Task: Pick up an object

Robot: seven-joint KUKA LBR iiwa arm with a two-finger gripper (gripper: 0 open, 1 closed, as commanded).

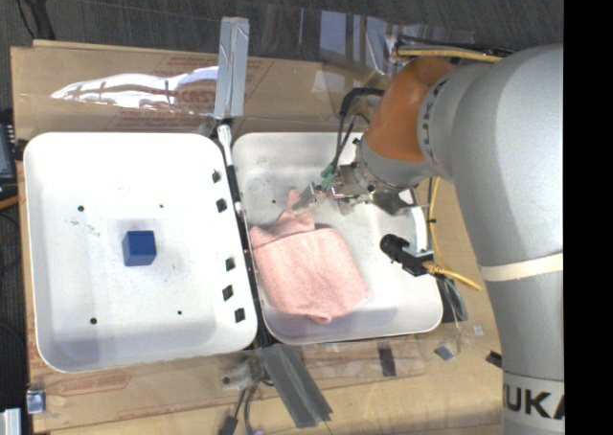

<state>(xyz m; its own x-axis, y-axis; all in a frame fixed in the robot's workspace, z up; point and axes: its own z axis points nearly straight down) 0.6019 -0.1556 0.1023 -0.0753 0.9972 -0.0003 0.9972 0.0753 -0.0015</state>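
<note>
My gripper (321,192) was in the right bin (402,313), near its 12 o'clock wall; I could not tell its state. The pink cloth (306,270) lay at my 6 o'clock, its corner touching me, with bare floor at 3 o'clock.

A robotics lab: a grey KUKA arm (498,184) over two white bins (57,309) on a taped cardboard-covered bench (124,79).

gripper (319,190) low in right bin (421,304), at pink towel (308,273) upper corner | blue cube (140,247) in left bin (57,328)
</note>
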